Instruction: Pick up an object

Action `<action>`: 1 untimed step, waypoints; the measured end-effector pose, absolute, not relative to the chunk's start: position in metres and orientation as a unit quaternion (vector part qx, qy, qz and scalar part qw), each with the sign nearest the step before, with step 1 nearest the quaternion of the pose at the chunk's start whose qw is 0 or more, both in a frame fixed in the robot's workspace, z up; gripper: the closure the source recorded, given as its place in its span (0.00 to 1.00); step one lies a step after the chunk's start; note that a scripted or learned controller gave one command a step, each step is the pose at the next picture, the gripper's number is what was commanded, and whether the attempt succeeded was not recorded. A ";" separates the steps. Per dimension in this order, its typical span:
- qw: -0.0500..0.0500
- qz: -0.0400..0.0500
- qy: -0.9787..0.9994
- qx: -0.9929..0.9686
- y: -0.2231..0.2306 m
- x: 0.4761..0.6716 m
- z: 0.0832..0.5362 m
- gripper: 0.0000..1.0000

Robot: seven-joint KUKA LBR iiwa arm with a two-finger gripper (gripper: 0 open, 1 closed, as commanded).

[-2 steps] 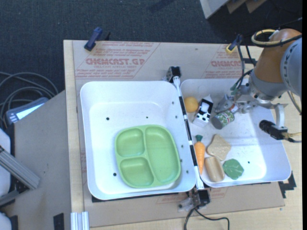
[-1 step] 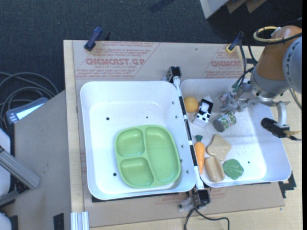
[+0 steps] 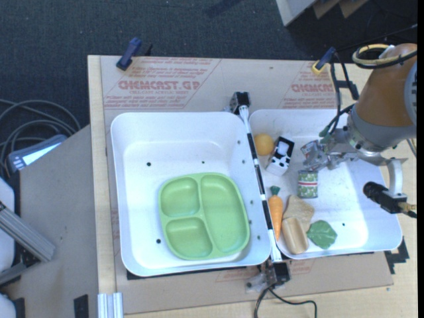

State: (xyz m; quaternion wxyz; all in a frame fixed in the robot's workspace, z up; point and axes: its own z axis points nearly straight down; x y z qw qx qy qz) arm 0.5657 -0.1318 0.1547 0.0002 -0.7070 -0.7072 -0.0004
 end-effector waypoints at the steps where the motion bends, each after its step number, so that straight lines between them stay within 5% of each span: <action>1: -0.001 -0.001 -0.708 -0.707 -0.092 0.667 0.220 1.00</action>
